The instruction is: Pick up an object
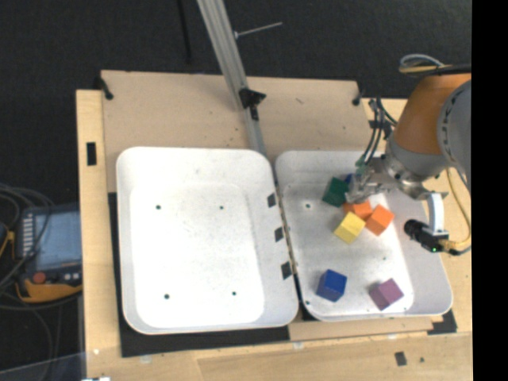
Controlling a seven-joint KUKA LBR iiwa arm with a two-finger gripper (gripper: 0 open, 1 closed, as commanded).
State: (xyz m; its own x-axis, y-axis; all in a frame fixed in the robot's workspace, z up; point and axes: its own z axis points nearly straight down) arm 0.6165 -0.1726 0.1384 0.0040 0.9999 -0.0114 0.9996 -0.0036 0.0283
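Observation:
Several small blocks lie in the right bin (309, 236). A green block (336, 191) sits at the upper middle, with an orange block (379, 220) and a yellow block (349, 227) below and right of it. Nearer the front are a blue block (332, 285) and a purple block (386, 294). My gripper (363, 190) reaches down from the right, just right of the green block and above a second small orange piece (362, 209). The wrist hides the fingertips.
The left bin (194, 236) stands beside the right one, its rim touching at the middle. A slanted metal rail (226, 54) runs down from the top to the bins' junction. A black cable fitting (425, 235) hangs off the arm over the right bin's right side.

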